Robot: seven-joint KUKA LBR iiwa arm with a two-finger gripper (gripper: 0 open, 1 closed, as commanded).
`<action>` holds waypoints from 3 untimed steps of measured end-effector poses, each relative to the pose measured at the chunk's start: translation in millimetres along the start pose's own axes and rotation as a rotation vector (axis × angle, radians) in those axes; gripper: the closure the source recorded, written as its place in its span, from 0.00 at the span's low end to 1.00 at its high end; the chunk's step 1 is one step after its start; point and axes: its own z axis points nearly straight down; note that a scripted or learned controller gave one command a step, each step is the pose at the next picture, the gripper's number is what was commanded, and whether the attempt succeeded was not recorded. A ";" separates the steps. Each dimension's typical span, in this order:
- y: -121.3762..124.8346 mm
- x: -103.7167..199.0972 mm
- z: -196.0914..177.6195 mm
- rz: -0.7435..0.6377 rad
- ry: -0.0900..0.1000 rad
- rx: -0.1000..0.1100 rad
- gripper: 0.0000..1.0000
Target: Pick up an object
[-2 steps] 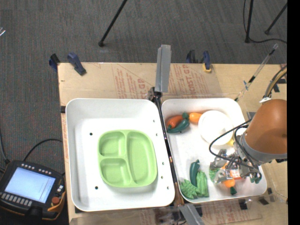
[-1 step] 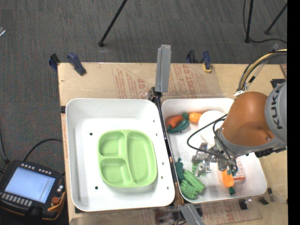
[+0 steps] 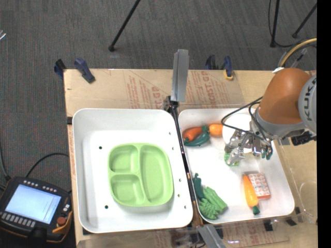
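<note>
Hovering low over the bare middle of the right bin (image 3: pixel 282 161), the gripper (image 3: pixel 242 151) carries nothing I can see (whether its fingers are spread or closed, I cannot tell); the carrot (image 3: pixel 250 190), green leafy toy (image 3: pixel 211 200) and orange-and-green vegetable (image 3: pixel 195 135) all lie unlifted, so the pick looks undone.

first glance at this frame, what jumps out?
The green divided plate in the middle of the left bin, and the arm's orange band at the right edge. Below it the gripper hangs over the right bin, whose toy food lies around it: carrot, green vegetable.
</note>
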 end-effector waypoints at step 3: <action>34.5 73.3 6.5 0.002 0.004 0.001 0.00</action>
